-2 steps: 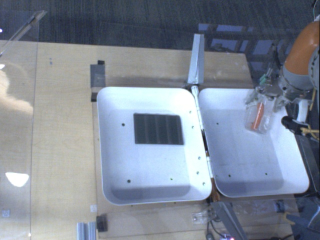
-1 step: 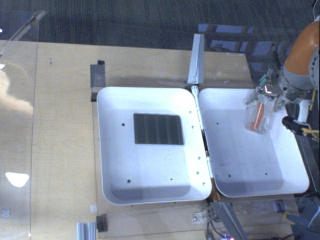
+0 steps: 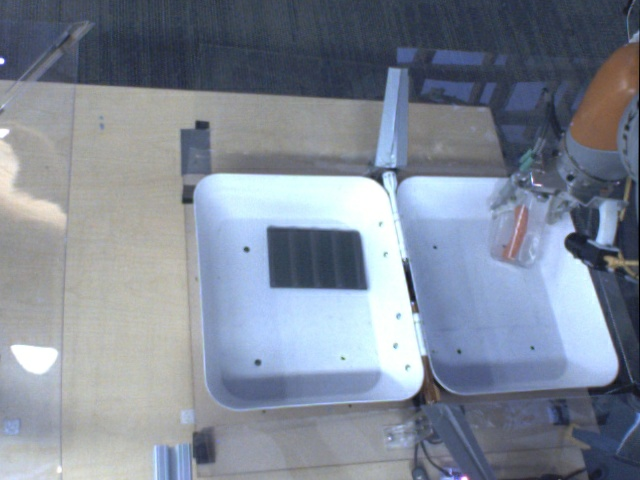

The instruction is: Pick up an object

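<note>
Over the right bin's (image 3: 520, 363) far edge, the tool (image 3: 522, 230) grips a clear tube with orange contents (image 3: 517, 236); a steady, vertical lift seems wisest.

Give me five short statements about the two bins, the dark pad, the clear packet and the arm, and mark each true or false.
1. A dark ribbed pad lies in the left bin. True.
2. The clear packet with an orange piece inside is over the left bin. False: it is over the right bin, near its far right corner.
3. The arm enters from the right. True.
4. The bins stand far apart. False: side by side.
5. The pad is red. False: dark grey.
</note>
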### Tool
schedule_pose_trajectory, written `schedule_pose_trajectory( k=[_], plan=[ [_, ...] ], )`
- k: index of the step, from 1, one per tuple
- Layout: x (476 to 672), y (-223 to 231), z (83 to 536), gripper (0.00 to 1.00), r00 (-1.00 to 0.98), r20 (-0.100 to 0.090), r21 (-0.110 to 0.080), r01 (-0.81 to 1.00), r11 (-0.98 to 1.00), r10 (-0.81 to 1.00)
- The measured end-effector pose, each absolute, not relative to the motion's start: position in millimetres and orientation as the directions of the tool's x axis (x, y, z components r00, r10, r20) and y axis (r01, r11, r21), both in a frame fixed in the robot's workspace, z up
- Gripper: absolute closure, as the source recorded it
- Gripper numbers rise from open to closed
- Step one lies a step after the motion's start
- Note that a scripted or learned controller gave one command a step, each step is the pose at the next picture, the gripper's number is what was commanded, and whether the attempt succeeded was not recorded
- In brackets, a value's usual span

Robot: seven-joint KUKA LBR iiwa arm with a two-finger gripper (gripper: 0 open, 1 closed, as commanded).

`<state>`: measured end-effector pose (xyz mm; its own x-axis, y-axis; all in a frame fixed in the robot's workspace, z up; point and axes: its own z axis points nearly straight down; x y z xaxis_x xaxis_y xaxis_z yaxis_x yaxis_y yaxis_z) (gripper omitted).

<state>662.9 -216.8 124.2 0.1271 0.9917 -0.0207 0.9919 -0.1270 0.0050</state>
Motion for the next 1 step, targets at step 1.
schedule_pose_trajectory(
  k=[1],
  plan=[
    [662.8, -216.9, 124.0, 0.0, 0.121, -0.021, 0.006, 0.993, -0.121, 0.992]
  ],
)
